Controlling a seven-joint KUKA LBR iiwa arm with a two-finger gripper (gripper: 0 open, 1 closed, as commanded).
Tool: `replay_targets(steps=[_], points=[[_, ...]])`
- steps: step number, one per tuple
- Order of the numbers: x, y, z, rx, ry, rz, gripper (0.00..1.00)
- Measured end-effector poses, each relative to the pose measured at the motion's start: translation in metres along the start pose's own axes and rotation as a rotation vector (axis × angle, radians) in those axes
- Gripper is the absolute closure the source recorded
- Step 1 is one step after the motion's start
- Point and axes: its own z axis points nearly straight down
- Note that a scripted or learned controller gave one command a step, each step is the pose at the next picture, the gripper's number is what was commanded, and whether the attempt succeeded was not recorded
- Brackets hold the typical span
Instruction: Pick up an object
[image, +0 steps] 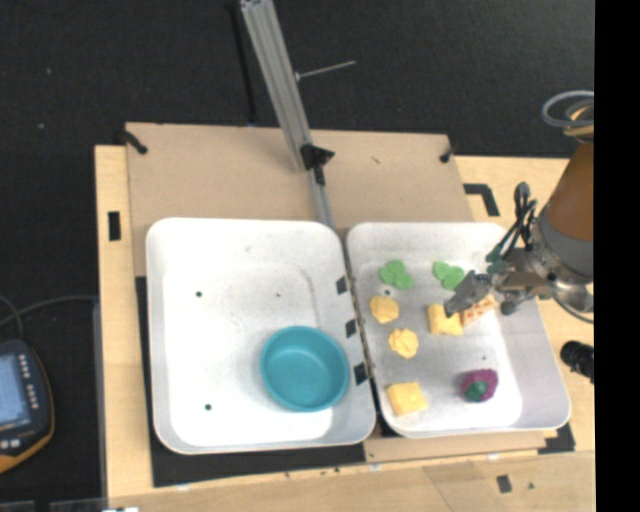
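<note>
Camera view: the end effector (470, 296) sits low over the right bin (530, 400), reaching in from the right, directly above and apparently touching a yellow block (444, 320) near the bin's middle. Whether the end effector is apart, together or clamped on the block cannot be told at this resolution; no object is clearly seen between its tips, so no hold is confirmed. The same bin also holds two green pieces (395, 274) (449, 272) along the upper part, a small yellow piece (385, 309) and a yellow lump (403, 343) to the left of the block, a yellow cube (405, 398) near the front edge and a purple-and-green object (479, 385) at the front right. The left bin (200, 260) holds a teal bowl (303, 367). Recommended procedure, as a judgement: centre the tool over the yellow block so it straddles opposite faces, descend until it is beside the block rather than on top, close, then lift vertically. The neighbouring pieces lie apart from the block, so disturbance risk appears low; the main risk is an off-centre close that pushes the block aside on the surface of the bin.
</note>
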Motion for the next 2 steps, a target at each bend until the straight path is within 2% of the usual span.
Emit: replay_targets(steps=[1,2], points=[[0.000,0.000,0.000,0.000,0.000,0.002,0.00],[0.006,-0.007,0.055,0.006,-0.001,0.003,0.00]])
